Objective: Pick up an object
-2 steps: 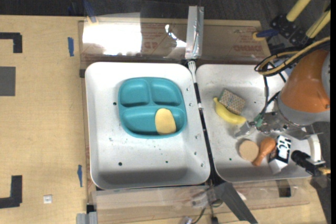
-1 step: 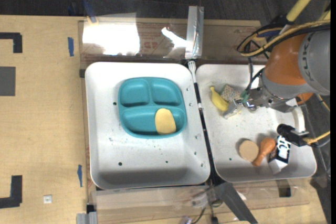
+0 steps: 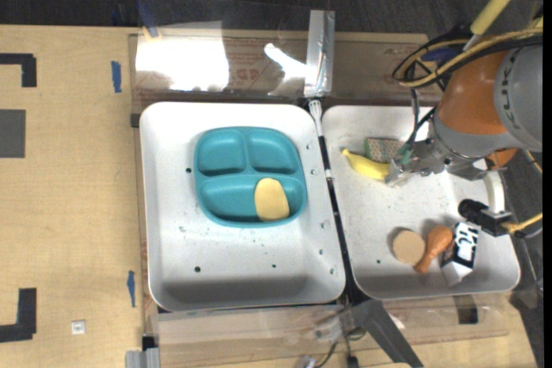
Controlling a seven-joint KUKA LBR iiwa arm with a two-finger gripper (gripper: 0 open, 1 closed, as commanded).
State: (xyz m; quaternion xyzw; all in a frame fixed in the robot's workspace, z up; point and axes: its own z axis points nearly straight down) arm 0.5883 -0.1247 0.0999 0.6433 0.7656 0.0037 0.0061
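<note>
- Gripper (image 3: 402, 171) seen low in the upper part of the right bin (image 3: 371, 267), at the right-hand end of the banana (image 3: 366, 165); whether the fingers are apart or together cannot be told, and no object is seen between them
- Banana lies on the bin floor, yellow, pointing left toward the bin's inner wall; a small grey-green item (image 3: 380, 148) is noted just behind it
- Arm (image 3: 483, 103) enters from the right, orange band above the wrist
- Lower in the same bin: a tan round piece (image 3: 408, 246), an orange carrot-like piece (image 3: 435, 244) touching it, and a black-and-white item (image 3: 463, 247) just beside that
- Left bin (image 3: 172, 263) holds a teal divided plate (image 3: 233, 159); a yellow oval object (image 3: 272, 200) rests in its lower right compartment
- Clear plastic sheet (image 3: 224, 56) recorded behind the left bin
</note>
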